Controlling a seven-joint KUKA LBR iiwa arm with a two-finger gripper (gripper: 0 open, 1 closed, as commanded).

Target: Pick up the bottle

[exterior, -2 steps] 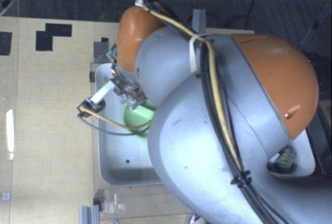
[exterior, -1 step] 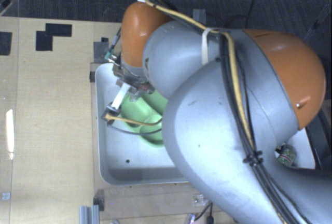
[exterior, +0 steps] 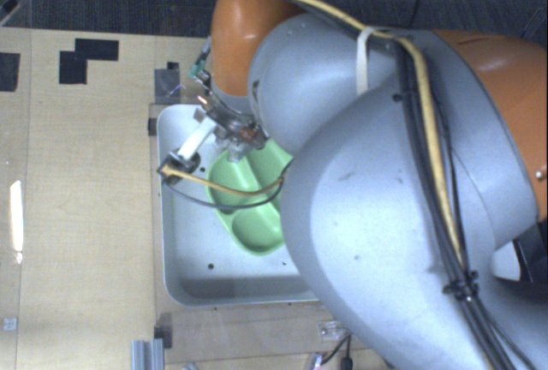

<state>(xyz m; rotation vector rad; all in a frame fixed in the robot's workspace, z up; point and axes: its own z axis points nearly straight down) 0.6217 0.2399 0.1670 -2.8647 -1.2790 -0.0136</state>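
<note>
From the camera view, the grey arm (exterior: 385, 188) fills most of the right side and reaches down into a white bin (exterior: 184, 274) that sits on the wooden bench (exterior: 77, 188). The orange band (exterior: 244, 26) above the wrist is at the far edge of the bin, and the gripper (exterior: 229, 146) hangs below it, over the bin's far left part. A pale green thing (exterior: 253, 214) lies in the bin directly under and just near of the gripper; whether this is the bottle or some other green container cannot be told, since the arm covers its right part. A thin dark cable (exterior: 223, 193) loops from the wrist across the green shape. A small white piece (exterior: 193, 141) sticks out to the left of the wrist.

Whether the gripper is released or clenched cannot be told, as the wrist hardware hides its tips, and nothing is seen gripped.

The step in hand looks like the descent or closing on the green thing. To do it well, the gripper should be centred over the narrowest part of the object, come straight down, and close fully before lifting, with the cable loop kept from snagging the object.
</note>
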